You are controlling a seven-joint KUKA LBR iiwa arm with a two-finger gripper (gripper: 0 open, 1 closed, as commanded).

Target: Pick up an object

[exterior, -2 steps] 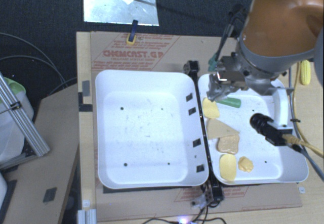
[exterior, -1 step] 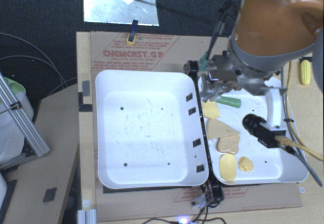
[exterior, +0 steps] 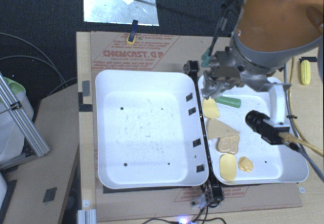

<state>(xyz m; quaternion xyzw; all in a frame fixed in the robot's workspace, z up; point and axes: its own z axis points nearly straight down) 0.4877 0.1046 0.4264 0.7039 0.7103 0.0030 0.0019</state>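
**Arm low over far-left corner of right bin, nothing seen lifted**

Camera view: gripper [exterior: 215, 88] sits low at the far left of the right bin [exterior: 288, 167], just beside a yellow block [exterior: 210, 108] and a green stick [exterior: 229, 101]. Cannot tell how the claw stands; the wrist hides it. The yellow block looks the likeliest pick. Best approach, in my judgement: come straight down, centred, clear of the bin wall and the stick.

Count: two bins; left bin [exterior: 144, 79] bare. Right bin: one green stick, one tan wedge [exterior: 218, 128], one toast-like piece [exterior: 229, 143], three yellow pieces.
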